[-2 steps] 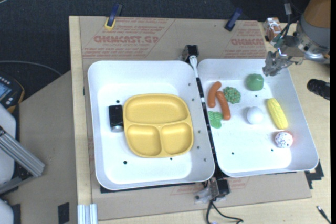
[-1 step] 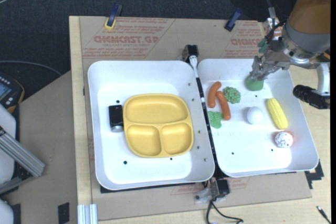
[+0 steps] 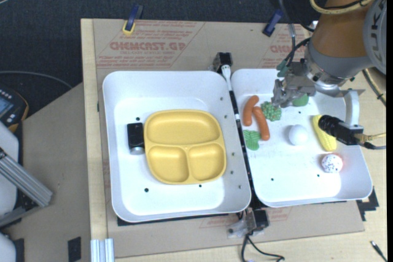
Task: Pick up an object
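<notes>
Your gripper [image 3: 284, 97] hangs low over the back of the right bin [image 3: 307, 190], right at a green broccoli-like piece [image 3: 271, 111], though you cannot tell whether it has closed on anything. Just left of it lie two orange sausages [image 3: 256, 118] and a second green piece [image 3: 252, 139], while a white ball [image 3: 298, 135], a yellow banana [image 3: 323, 133] and a speckled ball [image 3: 331, 163] sit to its near right. In the left bin [image 3: 123, 95] you have a yellow divided plate [image 3: 184, 145] with a black block [image 3: 135, 136] touching its left edge.
</notes>
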Motion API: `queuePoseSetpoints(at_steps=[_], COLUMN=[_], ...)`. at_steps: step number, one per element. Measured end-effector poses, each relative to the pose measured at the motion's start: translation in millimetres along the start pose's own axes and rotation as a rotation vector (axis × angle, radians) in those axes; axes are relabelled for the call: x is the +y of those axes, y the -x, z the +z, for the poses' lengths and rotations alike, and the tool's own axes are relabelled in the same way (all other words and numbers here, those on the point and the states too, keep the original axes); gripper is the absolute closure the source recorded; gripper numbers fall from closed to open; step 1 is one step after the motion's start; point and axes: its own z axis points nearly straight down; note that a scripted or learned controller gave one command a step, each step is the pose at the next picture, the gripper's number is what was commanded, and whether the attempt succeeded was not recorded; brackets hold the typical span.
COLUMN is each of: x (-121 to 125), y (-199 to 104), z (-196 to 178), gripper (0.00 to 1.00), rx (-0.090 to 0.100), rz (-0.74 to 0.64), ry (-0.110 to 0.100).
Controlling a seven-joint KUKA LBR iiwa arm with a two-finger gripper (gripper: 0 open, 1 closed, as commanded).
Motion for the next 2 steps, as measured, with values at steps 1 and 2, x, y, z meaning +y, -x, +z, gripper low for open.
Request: queuePoseSetpoints(at_steps=[1,2], x=[-34.4,-60.3], y=[-50.6,-97.8], z=[5.9,-3.6], gripper=[1.0,1.0], rx=[-0.001,0.0], rz=[0.0,-0.002], ry=[0.0,0.001])
